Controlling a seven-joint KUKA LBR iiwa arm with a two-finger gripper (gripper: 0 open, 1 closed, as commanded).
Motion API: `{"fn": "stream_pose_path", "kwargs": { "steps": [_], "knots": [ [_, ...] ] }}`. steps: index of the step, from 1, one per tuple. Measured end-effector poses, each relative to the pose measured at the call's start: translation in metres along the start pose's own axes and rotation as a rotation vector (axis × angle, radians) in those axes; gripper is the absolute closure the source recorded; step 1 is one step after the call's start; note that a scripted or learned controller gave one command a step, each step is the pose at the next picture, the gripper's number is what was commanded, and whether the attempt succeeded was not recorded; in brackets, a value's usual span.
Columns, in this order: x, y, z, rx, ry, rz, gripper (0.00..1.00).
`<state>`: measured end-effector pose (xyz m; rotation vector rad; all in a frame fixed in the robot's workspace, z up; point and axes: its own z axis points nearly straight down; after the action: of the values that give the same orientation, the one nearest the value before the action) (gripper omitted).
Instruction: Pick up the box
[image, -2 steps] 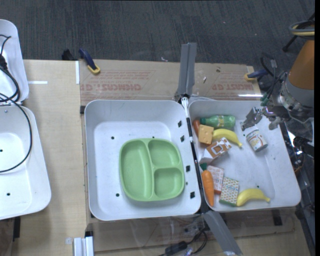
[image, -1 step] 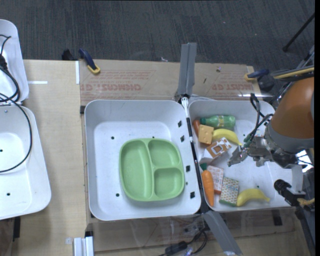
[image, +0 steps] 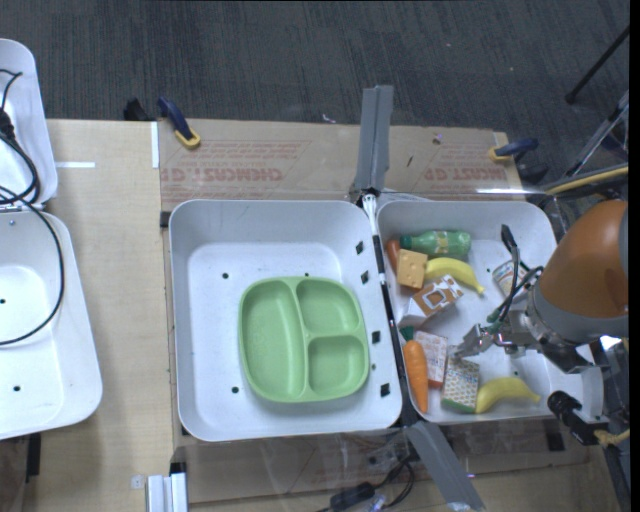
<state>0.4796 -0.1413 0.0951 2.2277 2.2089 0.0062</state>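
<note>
From my remote seat, nearest the camera in the right bin (image: 545, 222) I see a yellow banana (image: 507, 393) lying just below and right of the gripper (image: 478, 340), with a speckled pouch (image: 461, 384) touching its left end, directly beneath the fingertips. Left of that pouch sits an orange carrot (image: 415, 375), lengthwise against the bin's left wall, and a pale packet (image: 434, 355) lies between carrot and pouch.

The gripper itself hangs low over the bin's middle, reaching in from the right under the arm's orange band (image: 592, 262). Its two thin fingers look slightly apart, with nothing visibly between them; the tips sit just right of the pale packet.

Up and to the left of the jaws lies the box (image: 439, 296), a small brown-and-white carton, tilted, near but not touching the fingertips. Beyond it, a second banana (image: 455, 271) rests just above the box, with an orange block (image: 411, 268) to its left. Farthest back lies a green bottle (image: 437, 242) on its side.

Well left of the jaws, the left bin (image: 200, 320) holds a green divided plate (image: 304, 338).
</note>
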Motion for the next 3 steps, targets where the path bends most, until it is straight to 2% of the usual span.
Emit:
{"fn": "stream_pose_path", "kwargs": {
  "steps": [1,2,3],
  "knots": [
    [-0.019,0.001,0.0,-0.002,0.001,0.047,0.0],
    [0.04,0.0,0.0,-0.003,-0.002,0.01,0.0],
    [0.035,0.103,0.004,0.008,-0.001,0.048,0.0]
  ]
}}
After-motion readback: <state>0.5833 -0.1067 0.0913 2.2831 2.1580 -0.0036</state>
